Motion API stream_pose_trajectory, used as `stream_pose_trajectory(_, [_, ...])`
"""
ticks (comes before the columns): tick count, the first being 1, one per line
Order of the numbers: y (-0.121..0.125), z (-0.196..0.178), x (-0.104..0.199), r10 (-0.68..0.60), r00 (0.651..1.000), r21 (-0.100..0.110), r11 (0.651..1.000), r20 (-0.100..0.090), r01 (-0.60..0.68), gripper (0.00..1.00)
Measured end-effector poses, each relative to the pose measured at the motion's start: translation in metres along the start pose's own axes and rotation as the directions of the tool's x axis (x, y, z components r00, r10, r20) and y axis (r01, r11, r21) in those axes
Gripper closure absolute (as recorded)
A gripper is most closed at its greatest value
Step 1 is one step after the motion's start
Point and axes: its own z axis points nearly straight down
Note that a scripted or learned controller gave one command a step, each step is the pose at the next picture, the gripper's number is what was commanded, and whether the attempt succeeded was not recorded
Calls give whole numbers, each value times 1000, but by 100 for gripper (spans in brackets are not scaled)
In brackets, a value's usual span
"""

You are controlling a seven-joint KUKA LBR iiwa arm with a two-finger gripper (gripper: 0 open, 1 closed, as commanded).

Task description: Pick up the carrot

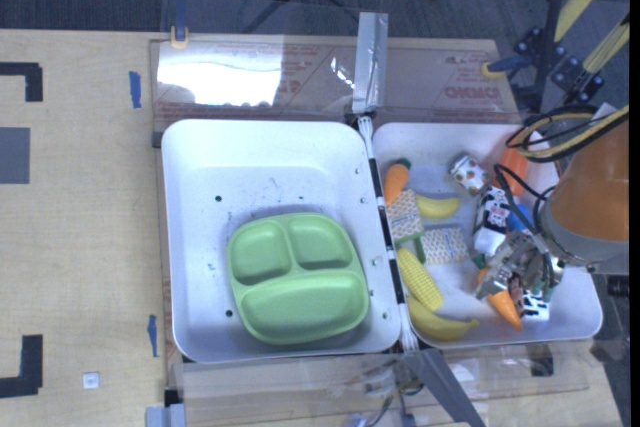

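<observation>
My end effector point(515, 277) is lowered into the right bin point(580, 325), near its front right corner. The carrot point(503, 304) lies directly beneath it, touching the fingers, its tip pointing toward the front wall. Whether the fingers are open or clamped on the carrot, I cannot tell.

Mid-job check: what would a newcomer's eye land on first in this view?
The big green divided plate sits alone in the left bin. The right bin is crowded with toy food: corn, bananas and an orange carrot at its left wall. The gripper hovers low at another orange piece.
</observation>
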Motion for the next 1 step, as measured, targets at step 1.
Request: stream_pose_trajectory(1, [108, -115, 20, 84, 996, 6, 996, -6, -83, 100])
